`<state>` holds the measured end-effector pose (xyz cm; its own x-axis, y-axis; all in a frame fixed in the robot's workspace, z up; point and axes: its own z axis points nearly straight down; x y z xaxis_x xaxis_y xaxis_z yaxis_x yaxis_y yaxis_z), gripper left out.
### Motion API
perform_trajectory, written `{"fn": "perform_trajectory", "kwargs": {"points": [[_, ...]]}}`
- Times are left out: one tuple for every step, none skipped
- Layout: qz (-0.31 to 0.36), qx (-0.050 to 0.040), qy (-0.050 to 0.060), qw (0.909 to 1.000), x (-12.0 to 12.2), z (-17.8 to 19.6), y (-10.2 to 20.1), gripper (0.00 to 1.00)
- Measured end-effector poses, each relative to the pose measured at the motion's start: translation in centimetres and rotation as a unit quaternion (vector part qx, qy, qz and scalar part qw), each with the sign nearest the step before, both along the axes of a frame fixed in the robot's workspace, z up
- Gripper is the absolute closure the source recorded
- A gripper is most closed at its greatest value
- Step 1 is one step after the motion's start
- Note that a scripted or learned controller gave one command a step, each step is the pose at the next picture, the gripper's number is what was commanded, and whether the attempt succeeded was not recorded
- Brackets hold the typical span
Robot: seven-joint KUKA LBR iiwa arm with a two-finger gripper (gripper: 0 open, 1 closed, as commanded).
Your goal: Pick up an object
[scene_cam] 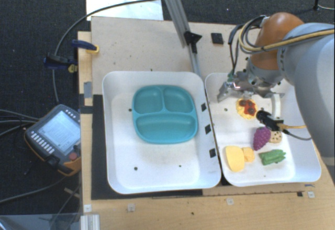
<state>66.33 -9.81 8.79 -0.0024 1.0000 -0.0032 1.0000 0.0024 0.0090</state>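
My gripper hangs over the far left part of the right bin, beneath the orange-banded wrist. Just right of it and nearer the camera lies a small yellow and red pizza-like toy. Closer to the front are a purple grape bunch, a tan cookie, a yellow wedge with a small pale piece beside it, and a green toy. I see nothing held in the gripper.
The left bin holds a teal divided plate. A grey pole slants over the bench behind the bins. A teach pendant lies off the bench to the left.
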Motion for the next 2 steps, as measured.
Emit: {"fn": "perform_trajectory", "kwargs": {"points": [[0.0, -0.0016, -0.006, 1.0, 0.4, 1.7, -0.1, 1.0], [-0.001, 0.0012, 0.0, 1.0, 0.5, 8.2, -0.4, 1.0]]}}
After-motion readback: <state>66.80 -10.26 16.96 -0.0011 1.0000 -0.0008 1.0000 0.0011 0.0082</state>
